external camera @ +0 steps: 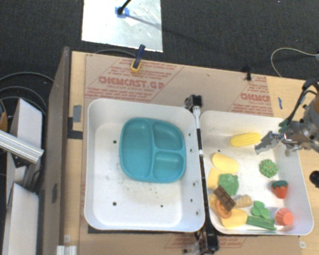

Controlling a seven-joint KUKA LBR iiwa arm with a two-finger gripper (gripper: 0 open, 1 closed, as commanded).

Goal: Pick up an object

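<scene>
Nearest, along the front wall of the right bin [305,224]: a green bean pod [260,222], an orange-red piece [285,217], a yellow piece [235,218], a brown block [223,200] lying on it. Behind these in the right bin, a green leafy piece [228,183], a strawberry [279,187], a small broccoli head [268,167], a yellow wedge [224,162]. Farther back, a corn cob [245,139] lies near the right bin's rear wall. Gripper [275,141] hangs just right of the corn cob, above the broccoli head; fingers look empty, apart or together cannot be told. Left of the right bin, the left bin [100,202] carries a teal divided plate [152,150]. Both sit on the bench [169,80].
</scene>
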